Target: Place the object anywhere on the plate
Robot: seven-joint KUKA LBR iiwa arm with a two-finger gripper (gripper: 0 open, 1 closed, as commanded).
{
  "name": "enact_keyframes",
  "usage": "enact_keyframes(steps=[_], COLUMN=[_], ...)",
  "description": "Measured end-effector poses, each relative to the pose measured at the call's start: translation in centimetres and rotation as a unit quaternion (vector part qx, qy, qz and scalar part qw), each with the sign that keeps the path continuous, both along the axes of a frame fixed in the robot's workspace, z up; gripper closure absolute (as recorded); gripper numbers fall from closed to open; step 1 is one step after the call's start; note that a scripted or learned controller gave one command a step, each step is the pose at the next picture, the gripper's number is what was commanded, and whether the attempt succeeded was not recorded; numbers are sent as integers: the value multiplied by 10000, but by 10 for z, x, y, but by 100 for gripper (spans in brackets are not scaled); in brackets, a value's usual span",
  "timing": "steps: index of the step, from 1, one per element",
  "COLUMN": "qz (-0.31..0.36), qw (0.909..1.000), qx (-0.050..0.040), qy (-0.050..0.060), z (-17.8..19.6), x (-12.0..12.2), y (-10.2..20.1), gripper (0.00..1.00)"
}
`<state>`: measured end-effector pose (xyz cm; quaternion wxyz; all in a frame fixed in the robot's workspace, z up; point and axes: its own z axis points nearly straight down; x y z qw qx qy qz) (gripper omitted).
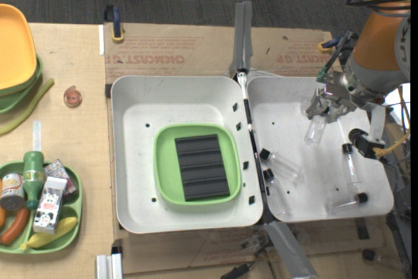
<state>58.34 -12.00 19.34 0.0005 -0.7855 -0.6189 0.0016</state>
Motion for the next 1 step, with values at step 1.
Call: enact_keyframes(steps=[1], qz=[0], qw=[10000], qx=[0], qy=[-2], z=[0], x=[0], y=[0], gripper=[0])
